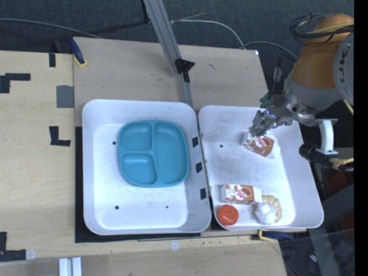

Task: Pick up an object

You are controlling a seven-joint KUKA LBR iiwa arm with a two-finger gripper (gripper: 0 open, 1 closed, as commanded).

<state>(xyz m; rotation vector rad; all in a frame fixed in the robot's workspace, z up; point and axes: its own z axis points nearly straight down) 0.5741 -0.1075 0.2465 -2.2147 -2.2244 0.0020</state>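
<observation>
My gripper (260, 126) hangs over the upper part of the right bin (230, 160), its tip right at the top left edge of a small red and white packet (261, 146) lying on the bin floor. Near the bin's front edge lie a red and white carton (239, 194), a red tomato (227, 214) and a white and tan pastry-like item (268, 209). Whether the fingers touch the packet is too small to tell.
The left bin (103, 211) holds a blue divided plate (153, 153). A grey metal pole (167, 33) slants down to the back edge between the bins. The arm's orange and grey body (319, 62) stands at the right.
</observation>
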